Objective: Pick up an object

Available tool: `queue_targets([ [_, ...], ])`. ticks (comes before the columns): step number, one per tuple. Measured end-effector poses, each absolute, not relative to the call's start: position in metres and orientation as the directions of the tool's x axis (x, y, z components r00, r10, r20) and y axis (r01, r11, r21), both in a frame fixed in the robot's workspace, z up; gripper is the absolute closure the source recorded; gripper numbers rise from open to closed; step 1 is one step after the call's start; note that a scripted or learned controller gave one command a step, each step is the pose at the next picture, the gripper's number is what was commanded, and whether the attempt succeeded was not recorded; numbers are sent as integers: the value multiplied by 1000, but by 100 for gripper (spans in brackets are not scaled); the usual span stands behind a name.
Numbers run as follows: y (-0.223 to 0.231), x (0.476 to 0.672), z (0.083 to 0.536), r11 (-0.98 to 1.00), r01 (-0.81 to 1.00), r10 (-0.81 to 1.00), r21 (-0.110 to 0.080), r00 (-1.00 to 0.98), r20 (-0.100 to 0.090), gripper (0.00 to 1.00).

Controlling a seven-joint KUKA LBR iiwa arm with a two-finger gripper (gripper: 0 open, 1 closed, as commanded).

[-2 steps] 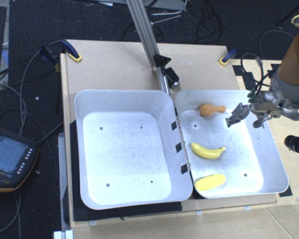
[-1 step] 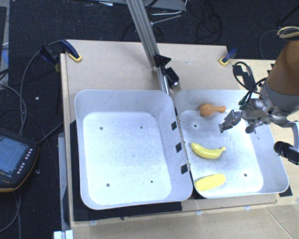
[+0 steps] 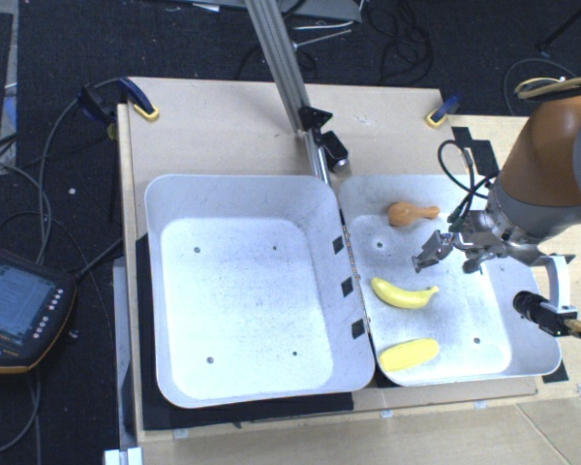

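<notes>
The left bin [image 3: 237, 298] sat beside the right bin [image 3: 484, 342], which held a banana [image 3: 403, 294], a yellow oblong piece [image 3: 408, 355] and an orange drumstick-like toy [image 3: 411, 213]. The gripper [image 3: 452, 252] hovered, fingers apart and holding nothing, just right of and above the banana.

This is a robotics lab. A pale wooden bench [image 3: 223, 124] stands on dark carpet [image 3: 58, 27] strewn with loose black cables [image 3: 39, 192]. Blue-and-yellow clamps [image 3: 136, 100] grip its corners. A slanted aluminium camera pole [image 3: 281, 56] rises from it, and a grey handheld robot control pendant with a screen [image 3: 19, 308] lies on the floor beside it.
</notes>
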State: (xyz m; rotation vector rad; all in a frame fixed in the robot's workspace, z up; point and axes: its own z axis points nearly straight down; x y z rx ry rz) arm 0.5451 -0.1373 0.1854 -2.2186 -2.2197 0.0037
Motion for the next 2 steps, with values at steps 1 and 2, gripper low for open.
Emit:
queue_targets([
  [1,-140,548,142,0,1000,1000,-4,0,1,0],
  [2,-141,549,154,0,1000,1000,0,0,0,100],
])
